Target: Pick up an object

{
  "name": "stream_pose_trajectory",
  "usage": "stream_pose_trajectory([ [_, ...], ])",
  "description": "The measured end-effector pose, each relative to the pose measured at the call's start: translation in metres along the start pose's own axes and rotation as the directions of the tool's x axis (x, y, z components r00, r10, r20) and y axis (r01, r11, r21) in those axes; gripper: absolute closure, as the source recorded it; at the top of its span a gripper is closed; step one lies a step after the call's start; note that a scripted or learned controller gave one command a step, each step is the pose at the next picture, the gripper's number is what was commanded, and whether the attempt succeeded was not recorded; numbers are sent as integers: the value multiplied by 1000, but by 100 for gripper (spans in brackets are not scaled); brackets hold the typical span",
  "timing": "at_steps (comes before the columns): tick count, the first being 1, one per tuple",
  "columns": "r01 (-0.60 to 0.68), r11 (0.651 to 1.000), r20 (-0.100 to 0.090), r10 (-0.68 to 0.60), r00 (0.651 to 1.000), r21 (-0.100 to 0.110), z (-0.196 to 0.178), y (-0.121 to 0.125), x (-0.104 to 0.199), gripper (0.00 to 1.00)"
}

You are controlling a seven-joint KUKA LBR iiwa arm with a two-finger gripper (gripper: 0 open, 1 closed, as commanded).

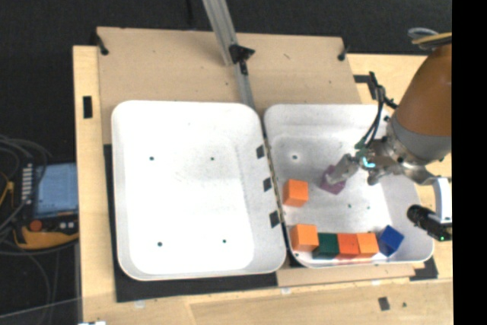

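In the right bin (319, 122) my gripper (348, 167) hangs low over the middle, reaching in from the right. A small purple block (332, 182) lies right at its tip, touching it or just beneath it. I cannot tell whether the block is gripped. An orange cube (296, 192) sits alone to the left of the purple block. Along the bin's front wall stands a row of blocks: orange (306, 237), green (327, 245), orange (348, 244), orange (367, 243) and blue (390, 240).
The left bin (190, 186) lies beside the right one, with small black clips along the shared edge. A slanted metal rail (217, 7) rises from the back of the bench. A blue device and cables (53, 198) sit off the bench at left.
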State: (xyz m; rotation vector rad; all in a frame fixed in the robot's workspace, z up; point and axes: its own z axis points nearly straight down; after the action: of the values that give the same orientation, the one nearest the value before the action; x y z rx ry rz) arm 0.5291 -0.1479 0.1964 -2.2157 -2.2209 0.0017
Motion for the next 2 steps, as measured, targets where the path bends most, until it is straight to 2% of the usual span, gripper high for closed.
stream_pose_trajectory([
  [1,-2,1000,2,2,1000,-5,-2,1,0,0],
  [2,-5,1000,3,5,1000,1,49,-8,-9,0],
])
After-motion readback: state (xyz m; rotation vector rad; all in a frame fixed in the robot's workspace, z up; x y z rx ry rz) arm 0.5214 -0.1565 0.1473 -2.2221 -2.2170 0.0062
